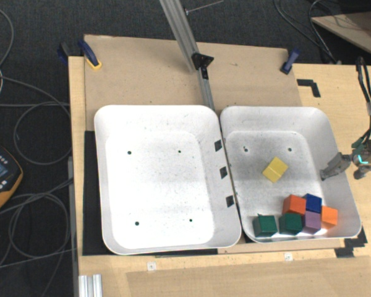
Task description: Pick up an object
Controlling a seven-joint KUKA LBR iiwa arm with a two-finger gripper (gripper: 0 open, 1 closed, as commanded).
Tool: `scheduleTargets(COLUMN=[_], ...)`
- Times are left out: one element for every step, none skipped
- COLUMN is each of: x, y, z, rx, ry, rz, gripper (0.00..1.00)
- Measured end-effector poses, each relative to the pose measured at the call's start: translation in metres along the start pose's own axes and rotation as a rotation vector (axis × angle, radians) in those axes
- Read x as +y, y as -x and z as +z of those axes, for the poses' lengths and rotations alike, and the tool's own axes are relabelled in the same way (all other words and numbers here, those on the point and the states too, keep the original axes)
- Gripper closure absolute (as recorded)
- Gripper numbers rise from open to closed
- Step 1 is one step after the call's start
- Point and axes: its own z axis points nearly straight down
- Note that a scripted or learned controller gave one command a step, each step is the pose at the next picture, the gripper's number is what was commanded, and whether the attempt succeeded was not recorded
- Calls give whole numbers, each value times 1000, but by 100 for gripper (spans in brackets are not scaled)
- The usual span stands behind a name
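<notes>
A yellow block (275,169) lies tilted, alone in the right bin (235,125).

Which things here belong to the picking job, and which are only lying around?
For the job: yellow block; pile of coloured blocks; right bin; gripper.

Lying about: left bin; blue clamps; cables on the floor; handheld device.
</notes>
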Motion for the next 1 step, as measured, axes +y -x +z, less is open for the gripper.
scheduleTargets(x=[5], y=[-5], z=[44], rx=[1], ry=[-4], rz=[0], gripper=[0])
